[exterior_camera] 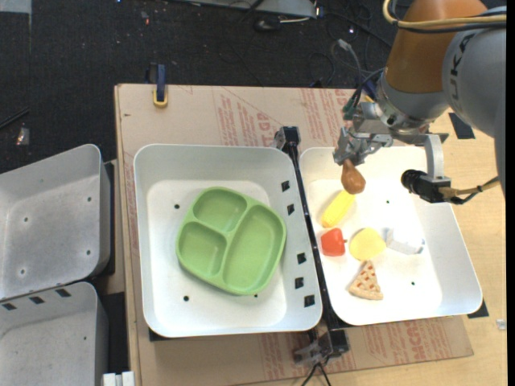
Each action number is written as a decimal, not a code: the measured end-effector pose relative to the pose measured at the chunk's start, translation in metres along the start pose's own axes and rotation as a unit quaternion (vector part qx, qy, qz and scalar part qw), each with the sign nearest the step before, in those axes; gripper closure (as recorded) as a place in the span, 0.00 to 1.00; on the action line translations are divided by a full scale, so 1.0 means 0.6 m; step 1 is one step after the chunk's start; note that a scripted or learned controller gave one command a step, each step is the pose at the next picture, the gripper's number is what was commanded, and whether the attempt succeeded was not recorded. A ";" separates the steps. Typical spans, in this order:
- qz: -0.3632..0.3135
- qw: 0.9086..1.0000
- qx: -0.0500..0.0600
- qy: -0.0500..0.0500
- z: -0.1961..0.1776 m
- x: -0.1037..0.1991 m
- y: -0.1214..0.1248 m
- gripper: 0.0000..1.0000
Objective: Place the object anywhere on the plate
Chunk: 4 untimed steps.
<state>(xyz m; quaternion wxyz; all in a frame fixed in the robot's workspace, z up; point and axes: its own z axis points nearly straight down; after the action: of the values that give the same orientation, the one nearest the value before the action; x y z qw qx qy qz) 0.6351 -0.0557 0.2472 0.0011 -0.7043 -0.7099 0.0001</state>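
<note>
The gripper (355, 156) hangs over the right bin's (451, 240) back-left corner w/ a brown pear-like object (352, 178) pinched in its jaws. Best approach: keep it high over the divider btw bins, then let go above the green plate (232, 239) in the left bin (161, 183).

The green sectioned plate (232, 240) looks like smooth moulded plastic with a soft sheen. Both white bins (153, 215) have a smooth, slightly glossy plastic look; the right bin (451, 272) is the same. The bench (233, 111) top is matt brown board, printed in faded red. At twelve o'clock from the yellow piece (338, 208), the brown object (352, 178) appears smooth and faintly shiny. The pizza slice (366, 282) looks matt. The arm's orange band (426, 30) is glossy, its grey casing (483, 63) satin-smooth.
</note>
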 end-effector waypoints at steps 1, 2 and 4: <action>0.000 1.000 0.000 0.000 -0.003 0.075 -0.024 1.00; 0.000 1.000 0.000 0.000 -0.009 0.155 -0.043 1.00; 0.001 1.000 0.001 -0.001 0.029 0.332 -0.067 1.00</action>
<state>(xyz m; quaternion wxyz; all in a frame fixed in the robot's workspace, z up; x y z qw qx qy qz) 0.5932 0.1430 0.2300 0.0011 -0.7047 -0.7095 0.0011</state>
